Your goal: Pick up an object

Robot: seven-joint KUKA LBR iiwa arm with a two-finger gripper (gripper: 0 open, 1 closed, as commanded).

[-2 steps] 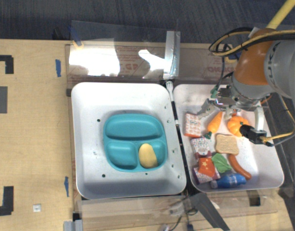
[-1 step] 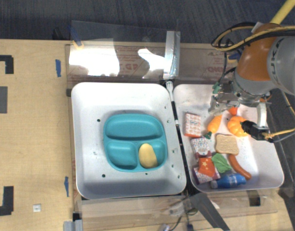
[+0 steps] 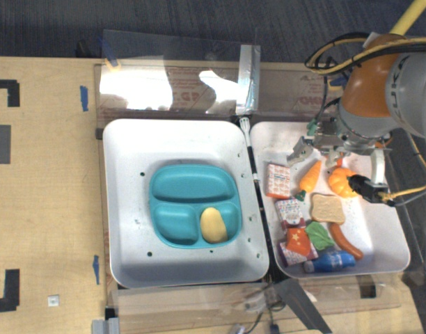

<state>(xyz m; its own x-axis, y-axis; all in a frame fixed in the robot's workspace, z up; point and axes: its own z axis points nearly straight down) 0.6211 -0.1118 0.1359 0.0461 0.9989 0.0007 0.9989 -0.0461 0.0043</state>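
Right now an orange fruit (image 3: 340,183) is lying in the right bin (image 3: 390,252), just under the gripper (image 3: 336,152); whether its jaws are open or closed I cannot tell. Nearby a carrot (image 3: 310,177), bread slice (image 3: 328,208) and blue bottle (image 3: 333,261) are lying. A yellow potato (image 3: 213,225) is sitting in the teal tray (image 3: 192,186) within the left bin (image 3: 129,186).
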